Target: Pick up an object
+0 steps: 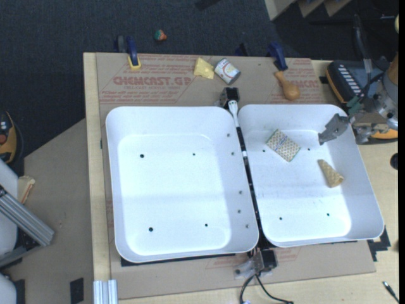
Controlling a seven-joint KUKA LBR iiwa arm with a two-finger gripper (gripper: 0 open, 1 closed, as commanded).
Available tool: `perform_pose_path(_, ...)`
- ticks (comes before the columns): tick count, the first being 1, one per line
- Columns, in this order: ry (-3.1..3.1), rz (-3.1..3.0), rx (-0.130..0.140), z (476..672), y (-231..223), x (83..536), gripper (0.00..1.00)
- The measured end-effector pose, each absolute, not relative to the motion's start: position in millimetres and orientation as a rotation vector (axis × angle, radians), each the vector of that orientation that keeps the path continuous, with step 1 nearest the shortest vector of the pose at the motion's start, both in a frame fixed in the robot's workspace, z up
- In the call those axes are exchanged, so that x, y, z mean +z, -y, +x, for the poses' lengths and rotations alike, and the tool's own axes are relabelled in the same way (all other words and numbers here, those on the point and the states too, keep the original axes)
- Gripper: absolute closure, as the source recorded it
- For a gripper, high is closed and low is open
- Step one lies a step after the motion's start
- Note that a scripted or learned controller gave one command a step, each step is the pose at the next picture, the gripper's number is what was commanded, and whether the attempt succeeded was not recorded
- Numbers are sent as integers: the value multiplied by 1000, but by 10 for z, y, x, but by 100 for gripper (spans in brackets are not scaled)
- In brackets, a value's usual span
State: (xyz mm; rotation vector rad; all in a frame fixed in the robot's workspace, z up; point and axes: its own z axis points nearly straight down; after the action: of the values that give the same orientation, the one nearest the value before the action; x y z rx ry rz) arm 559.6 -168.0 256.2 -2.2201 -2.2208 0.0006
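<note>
The right white bin [354,195] holds two things. A flat square pad with a dotted pattern [283,145] lies in its upper middle. A tan wedge-shaped piece [330,173] lies to the right of centre. My gripper [332,129] hangs over the bin's upper right corner, right of the pad and above the wedge, touching neither. The arm comes in from the right edge. The left white bin [126,170] shows only its bare floor.
Beyond the bins, on the brown board, lie a yellow piece [204,68], a small white box [226,71] and a wooden peg [288,87]. Blue clamps [132,50] [276,54] grip the far edge. A black clip [231,97] sits between the bins.
</note>
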Motion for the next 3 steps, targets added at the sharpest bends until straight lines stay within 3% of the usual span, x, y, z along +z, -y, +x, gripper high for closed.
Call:
perform_pose_path(1,2224,-2222,-2,5603,1682,2673,100)
perform_pose_path(2,2224,-2234,-3,5252,2137,3355,100)
perform_pose_path(3,2227,-2231,-4,4968,2254,3874,100)
